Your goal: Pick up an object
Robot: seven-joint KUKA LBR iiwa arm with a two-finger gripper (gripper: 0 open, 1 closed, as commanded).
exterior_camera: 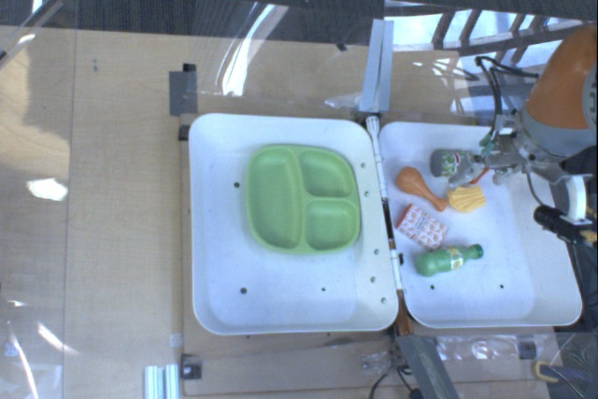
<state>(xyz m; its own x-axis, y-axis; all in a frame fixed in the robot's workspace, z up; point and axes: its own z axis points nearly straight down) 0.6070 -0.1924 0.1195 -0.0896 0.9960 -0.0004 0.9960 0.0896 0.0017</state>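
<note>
**A:** Where is the arm [561, 98] sitting right now?

**B:** It is reaching in from the right and hanging over the back of the right bin [551, 294]. The gripper [486, 159] is hovering just beside a small grey-and-green can [448, 163] and right above a yellow corn piece [466, 198].

**A:** Is it gripping either of them?

**B:** I am not seeing anything between its tips, and whether it is released or clenched I cannot tell; the wrist and cables are hiding that part.

**A:** So which thing is it most likely going for?

**B:** My guess is the can or the corn. The can is lying just to the gripper's left, almost touching it. The corn is lying slightly nearer the camera, its long side running left to right.

**A:** And the others?

**B:** An orange drumstick [419, 186] is lying further left, slanting down toward the corn. A red-and-white packet [421, 225] is resting below it, and a green bottle [447, 260] is lying on its side nearer the front, cap pointing right. The left bin [215, 285] is holding a green divided tray [303, 198], well apart from the gripper.
</note>
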